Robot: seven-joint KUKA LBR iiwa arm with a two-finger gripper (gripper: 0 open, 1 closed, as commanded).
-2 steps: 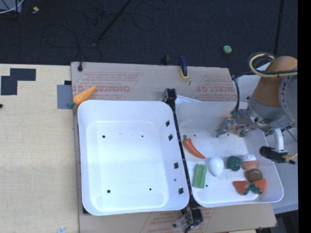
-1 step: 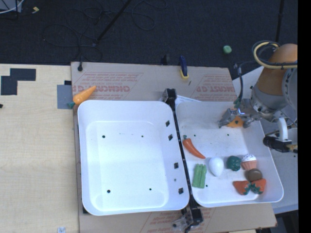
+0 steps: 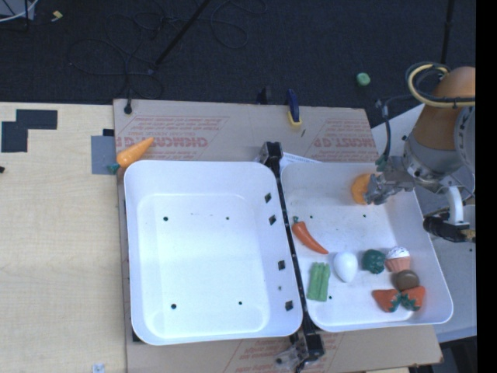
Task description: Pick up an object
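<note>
My gripper (image 3: 378, 189) is low over the far part of the right bin (image 3: 335, 185), at the end of the grey arm (image 3: 435, 142) that reaches in from the right. An orange rounded object (image 3: 359, 189) lies right against the gripper's left side, partly hidden by it. Nearer the front of that bin lie an orange-red pepper (image 3: 309, 238), a green block (image 3: 318, 280), a white egg (image 3: 345, 266), a dark green piece (image 3: 373, 261), a cupcake (image 3: 398, 258), a brown piece (image 3: 405, 280) and an orange piece with green leaves (image 3: 402, 299).
The left bin (image 3: 140, 208) stands beside the right one, with black clips along their shared rims. An orange carrot (image 3: 133, 152) lies on the cardboard outside the left bin's far corner. A blue clamp (image 3: 293, 107) holds the cardboard's far edge.
</note>
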